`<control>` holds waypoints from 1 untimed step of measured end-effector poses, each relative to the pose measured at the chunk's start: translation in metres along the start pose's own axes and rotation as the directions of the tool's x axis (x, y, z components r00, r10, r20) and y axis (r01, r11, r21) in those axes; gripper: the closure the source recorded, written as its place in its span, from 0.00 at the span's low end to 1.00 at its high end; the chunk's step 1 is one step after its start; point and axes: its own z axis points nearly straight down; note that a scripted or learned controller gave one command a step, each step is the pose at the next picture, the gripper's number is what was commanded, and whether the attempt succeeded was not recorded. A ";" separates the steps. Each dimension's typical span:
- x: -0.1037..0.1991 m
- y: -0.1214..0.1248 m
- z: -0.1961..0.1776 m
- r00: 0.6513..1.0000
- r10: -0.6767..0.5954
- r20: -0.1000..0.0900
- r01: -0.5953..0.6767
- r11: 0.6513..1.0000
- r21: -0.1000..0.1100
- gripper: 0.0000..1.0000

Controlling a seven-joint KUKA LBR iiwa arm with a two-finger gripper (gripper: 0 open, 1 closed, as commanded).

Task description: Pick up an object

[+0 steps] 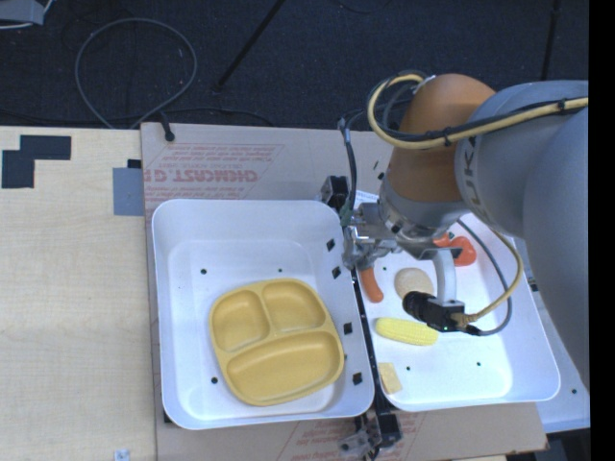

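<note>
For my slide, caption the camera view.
Arm reaching over the right bin above corn, with a yellow tray in the left bin.

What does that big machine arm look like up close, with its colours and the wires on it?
The arm is a thick, rounded grey tube with a glossy orange band above the wrist. Yellow and black cables loop over the orange part, and another yellow cable curves down to a small black plug. Below the band sits a metal-coloured gripper with small parts and wires.
</note>
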 end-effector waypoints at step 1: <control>0.059 0.015 -0.010 1.000 -0.001 -0.001 0.001 1.000 0.000 1.00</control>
